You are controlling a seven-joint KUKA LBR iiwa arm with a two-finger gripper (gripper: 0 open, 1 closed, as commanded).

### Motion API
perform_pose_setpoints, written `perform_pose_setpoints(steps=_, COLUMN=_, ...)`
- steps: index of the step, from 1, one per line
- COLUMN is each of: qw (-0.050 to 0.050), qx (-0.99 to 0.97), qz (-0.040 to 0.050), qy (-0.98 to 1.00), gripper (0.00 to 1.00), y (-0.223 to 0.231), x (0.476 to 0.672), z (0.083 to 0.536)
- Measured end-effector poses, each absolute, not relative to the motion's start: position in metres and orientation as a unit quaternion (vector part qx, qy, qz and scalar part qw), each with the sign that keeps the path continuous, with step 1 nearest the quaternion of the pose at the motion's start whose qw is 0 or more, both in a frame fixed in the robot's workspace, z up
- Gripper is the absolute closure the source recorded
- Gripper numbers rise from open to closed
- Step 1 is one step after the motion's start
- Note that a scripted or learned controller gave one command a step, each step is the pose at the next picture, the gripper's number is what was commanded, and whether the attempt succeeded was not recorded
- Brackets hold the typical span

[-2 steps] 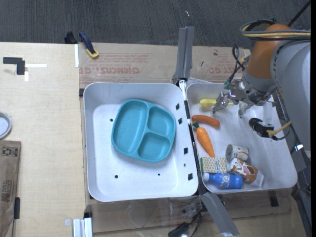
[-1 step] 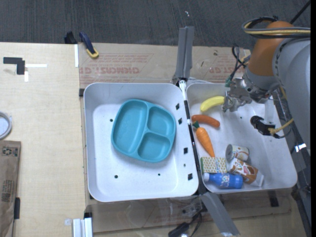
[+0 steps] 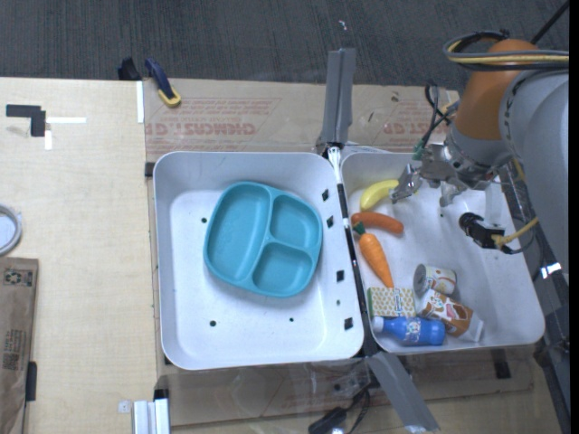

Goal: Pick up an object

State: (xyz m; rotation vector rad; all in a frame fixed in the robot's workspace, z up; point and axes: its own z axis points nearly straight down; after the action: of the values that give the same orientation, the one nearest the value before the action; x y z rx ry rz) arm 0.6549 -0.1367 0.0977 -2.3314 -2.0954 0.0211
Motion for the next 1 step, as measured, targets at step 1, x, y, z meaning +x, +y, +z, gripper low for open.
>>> perform_pose_setpoints(steps=1, qw=0.002, qx=-0.743, qz=0.0067, qy=-0.669, gripper=1.0, y=-0.1371, x=0.6554, z=0.1077)
